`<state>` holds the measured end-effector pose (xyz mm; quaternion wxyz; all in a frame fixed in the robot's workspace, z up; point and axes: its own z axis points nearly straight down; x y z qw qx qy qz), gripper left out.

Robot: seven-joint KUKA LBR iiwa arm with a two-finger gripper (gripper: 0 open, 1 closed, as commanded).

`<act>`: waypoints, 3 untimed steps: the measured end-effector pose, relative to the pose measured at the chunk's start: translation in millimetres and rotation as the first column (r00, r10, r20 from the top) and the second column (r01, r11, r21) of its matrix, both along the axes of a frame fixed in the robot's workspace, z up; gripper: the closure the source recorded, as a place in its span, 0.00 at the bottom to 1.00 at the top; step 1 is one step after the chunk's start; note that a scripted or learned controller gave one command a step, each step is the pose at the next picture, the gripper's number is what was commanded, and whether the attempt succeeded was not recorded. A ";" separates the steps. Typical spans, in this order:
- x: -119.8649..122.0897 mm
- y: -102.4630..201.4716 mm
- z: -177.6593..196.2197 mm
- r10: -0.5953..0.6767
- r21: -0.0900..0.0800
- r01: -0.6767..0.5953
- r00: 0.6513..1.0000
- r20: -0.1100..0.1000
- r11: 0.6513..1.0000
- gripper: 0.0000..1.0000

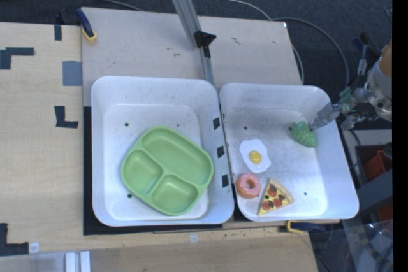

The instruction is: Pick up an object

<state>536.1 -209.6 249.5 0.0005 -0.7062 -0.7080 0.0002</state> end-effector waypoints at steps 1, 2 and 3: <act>0.0 0.1 0.0 0.000 0.000 0.000 1.000 0.000 1.000 0.00; 1.4 1.0 -64.3 -0.001 0.001 0.001 1.000 -0.007 1.000 0.00; -2.0 0.6 -108.4 -0.002 0.000 0.002 1.000 -0.005 1.000 0.00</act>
